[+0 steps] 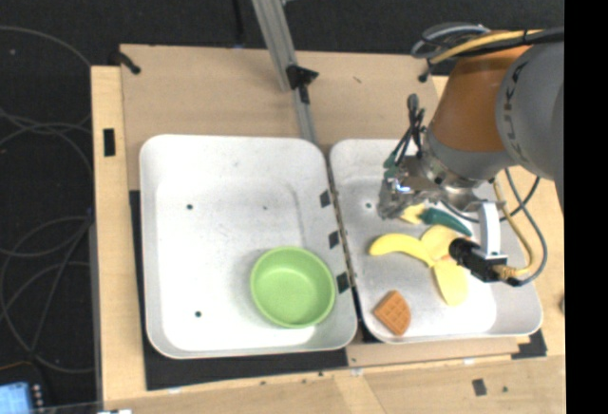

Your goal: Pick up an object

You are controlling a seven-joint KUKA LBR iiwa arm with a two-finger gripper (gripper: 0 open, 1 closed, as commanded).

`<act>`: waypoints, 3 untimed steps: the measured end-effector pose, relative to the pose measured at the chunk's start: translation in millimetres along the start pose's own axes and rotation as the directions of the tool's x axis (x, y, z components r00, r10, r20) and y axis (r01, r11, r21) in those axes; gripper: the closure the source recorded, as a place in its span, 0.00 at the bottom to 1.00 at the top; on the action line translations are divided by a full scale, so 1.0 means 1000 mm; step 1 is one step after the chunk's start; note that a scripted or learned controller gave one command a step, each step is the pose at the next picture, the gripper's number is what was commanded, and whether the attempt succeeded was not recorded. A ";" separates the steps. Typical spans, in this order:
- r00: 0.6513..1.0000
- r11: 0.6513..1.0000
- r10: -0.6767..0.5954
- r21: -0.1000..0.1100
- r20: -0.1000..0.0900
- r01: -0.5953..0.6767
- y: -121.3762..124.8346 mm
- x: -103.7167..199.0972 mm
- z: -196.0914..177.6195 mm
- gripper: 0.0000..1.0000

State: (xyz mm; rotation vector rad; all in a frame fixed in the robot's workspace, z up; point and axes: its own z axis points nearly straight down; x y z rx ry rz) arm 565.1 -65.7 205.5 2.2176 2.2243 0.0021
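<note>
Altogether: one green bowl (pixel 293 285), one banana bunch (pixel 425 255), one waffle (pixel 391 311); pincer (pixel 394 201) state unclear.

The bench (pixel 218 89) carries two shallow white bins side by side. The left bin (pixel 209 184) holds a green bowl (pixel 293 286) near its lower right corner, upright. The right bin (pixel 366 175) holds a yellow banana bunch (pixel 423 251), an orange waffle-like piece (pixel 391 311) below it (apart from the banana), and a teal item (pixel 442 217) partly hidden under the arm. The grey arm (pixel 494 108) descends over the right bin; its gripper (pixel 397 198) sits just above the banana bunch.
</note>
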 end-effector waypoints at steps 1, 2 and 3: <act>1.000 1.000 0.000 0.001 0.000 0.000 0.016 0.051 -0.015 1.00; 1.000 1.000 -0.001 0.002 0.000 0.001 0.030 0.109 -0.017 1.00; 1.000 1.000 -0.004 0.000 -0.001 0.004 0.044 0.154 -0.014 1.00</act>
